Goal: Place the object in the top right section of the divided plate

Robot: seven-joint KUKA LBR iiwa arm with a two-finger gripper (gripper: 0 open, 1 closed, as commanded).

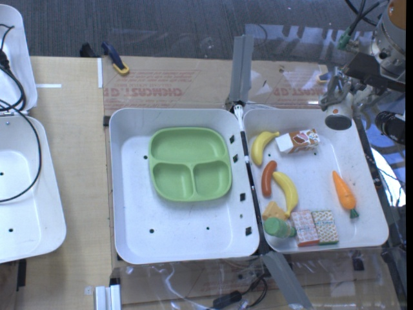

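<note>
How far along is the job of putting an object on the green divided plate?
Nothing looks done: the green divided plate in the left bin holds nothing. The gripper hovers at the right bin's far corner. Bananas, carrot and other items lie there unpicked. Picking and placing remain.

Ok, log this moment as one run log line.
gripper: above right bin's far corner, holding nothing | divided plate: in left bin | stage: pre-grasp

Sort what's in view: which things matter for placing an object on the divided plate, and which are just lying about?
In the job:
- green divided plate in the left bin
- hand, above the right bin's far corner
- toy items in the right bin: two bananas, carrot, sausage

Lying about:
- blue-and-yellow clamp on the bench
- black cable at left
</note>
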